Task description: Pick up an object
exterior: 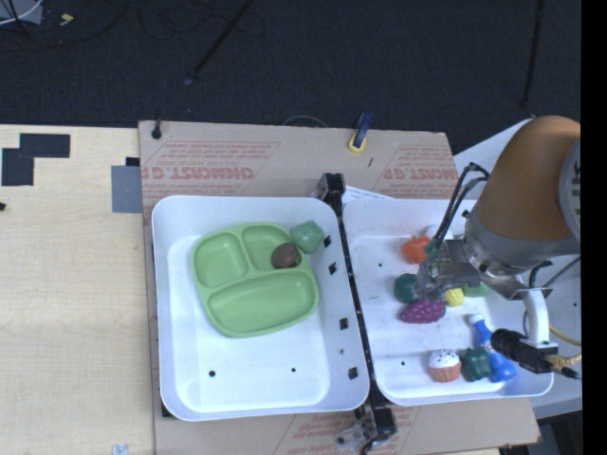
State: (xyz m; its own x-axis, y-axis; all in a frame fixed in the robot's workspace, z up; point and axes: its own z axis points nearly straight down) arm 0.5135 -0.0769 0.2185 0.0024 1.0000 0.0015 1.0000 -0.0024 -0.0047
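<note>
Camera view: the pincer [429, 281] is seen low in the right bin [379, 349], the purple grapes [421, 311] lying just under it, its grip too hidden to be told.

Robot lab: cardboard-lined bench [76, 282], white bins [180, 349], loose cables [28, 8]

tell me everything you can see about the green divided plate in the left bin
The green divided plate looks like light green plastic, with two small compartments above one long one. It lies flat and slightly turned in the left bin. A small brown ball sits in its upper right compartment, and a darker green block rests against its upper right rim.
</note>
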